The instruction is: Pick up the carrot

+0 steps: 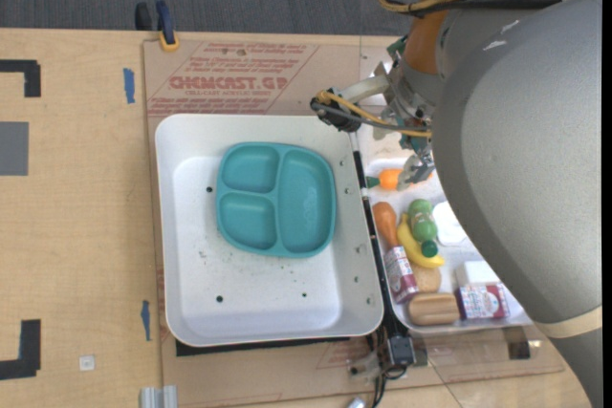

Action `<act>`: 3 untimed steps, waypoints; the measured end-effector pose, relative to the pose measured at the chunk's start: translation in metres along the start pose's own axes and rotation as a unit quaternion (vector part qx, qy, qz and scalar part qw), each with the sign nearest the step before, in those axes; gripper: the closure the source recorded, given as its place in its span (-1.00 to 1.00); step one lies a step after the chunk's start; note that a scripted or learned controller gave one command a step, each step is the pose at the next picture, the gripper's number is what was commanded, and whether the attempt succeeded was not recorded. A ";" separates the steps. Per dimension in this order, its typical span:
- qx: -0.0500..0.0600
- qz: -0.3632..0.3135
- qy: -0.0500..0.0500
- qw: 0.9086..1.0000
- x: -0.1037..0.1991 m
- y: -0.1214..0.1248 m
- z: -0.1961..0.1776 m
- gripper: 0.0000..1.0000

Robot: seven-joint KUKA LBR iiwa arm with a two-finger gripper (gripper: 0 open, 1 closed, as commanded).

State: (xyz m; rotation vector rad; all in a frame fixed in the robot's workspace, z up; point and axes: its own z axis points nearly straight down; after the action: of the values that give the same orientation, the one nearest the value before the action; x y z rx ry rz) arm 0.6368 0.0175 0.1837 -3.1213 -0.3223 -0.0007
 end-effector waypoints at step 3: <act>0.000 0.000 0.001 1.000 -0.023 0.107 0.091 -1.00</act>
State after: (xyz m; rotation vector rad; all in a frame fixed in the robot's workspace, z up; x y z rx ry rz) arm 0.6358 -0.0915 0.0927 -3.1210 -0.3217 -0.0037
